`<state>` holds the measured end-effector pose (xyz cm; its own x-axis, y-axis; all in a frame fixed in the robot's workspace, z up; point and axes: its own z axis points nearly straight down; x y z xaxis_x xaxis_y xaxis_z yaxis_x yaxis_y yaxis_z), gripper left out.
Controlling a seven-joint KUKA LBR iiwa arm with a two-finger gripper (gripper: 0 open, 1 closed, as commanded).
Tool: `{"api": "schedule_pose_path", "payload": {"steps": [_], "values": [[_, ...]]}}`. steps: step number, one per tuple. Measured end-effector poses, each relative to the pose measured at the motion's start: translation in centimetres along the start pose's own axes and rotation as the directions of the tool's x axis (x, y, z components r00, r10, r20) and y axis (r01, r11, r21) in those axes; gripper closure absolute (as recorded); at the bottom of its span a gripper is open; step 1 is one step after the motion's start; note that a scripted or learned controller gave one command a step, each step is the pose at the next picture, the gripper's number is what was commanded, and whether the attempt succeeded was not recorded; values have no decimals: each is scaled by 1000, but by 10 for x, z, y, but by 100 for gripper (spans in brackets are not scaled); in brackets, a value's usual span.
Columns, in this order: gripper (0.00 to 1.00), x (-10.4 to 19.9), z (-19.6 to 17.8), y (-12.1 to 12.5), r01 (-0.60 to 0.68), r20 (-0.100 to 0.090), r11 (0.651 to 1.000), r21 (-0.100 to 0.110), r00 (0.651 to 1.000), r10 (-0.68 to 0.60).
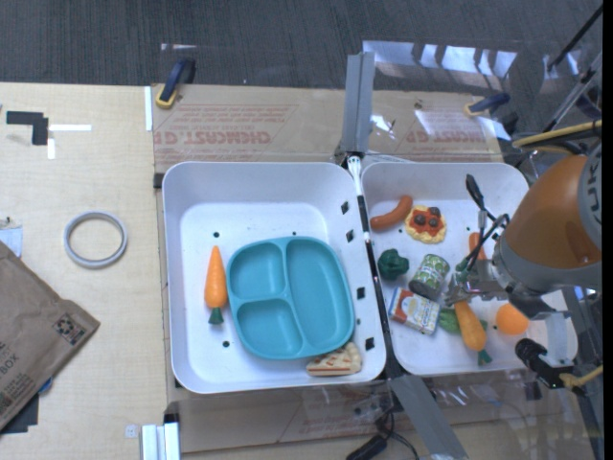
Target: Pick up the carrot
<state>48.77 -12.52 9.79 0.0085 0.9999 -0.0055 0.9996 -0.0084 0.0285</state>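
Observation:
One orange carrot (215, 276) with a green top lies in the left bin, left of the teal plate (287, 297). A second carrot (470, 327) lies in the right bin toward its front, pointing down-right. My gripper (465, 286) hangs over the right bin just above this second carrot's upper end, beside the can (430, 275). The arm's orange band (565, 223) and grey wrist hide the bin's right side. Nothing visibly sits in the gripper.
The right bin also holds a sausage (391, 213), a small pizza (426, 223), broccoli (392, 263), a packet (416, 311) and an orange ball (510, 320). A waffle piece (333, 360) lies by the plate. A tape ring (96, 239) rests on the bench at left.

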Motion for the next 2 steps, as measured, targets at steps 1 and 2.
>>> {"api": "schedule_pose_path", "payload": {"steps": [1,2], "values": [[100,-11,-12,4,-24,-3,1000,20,1000,24],[100,88,-92,63,-88,-2,996,32,996,88]]}}
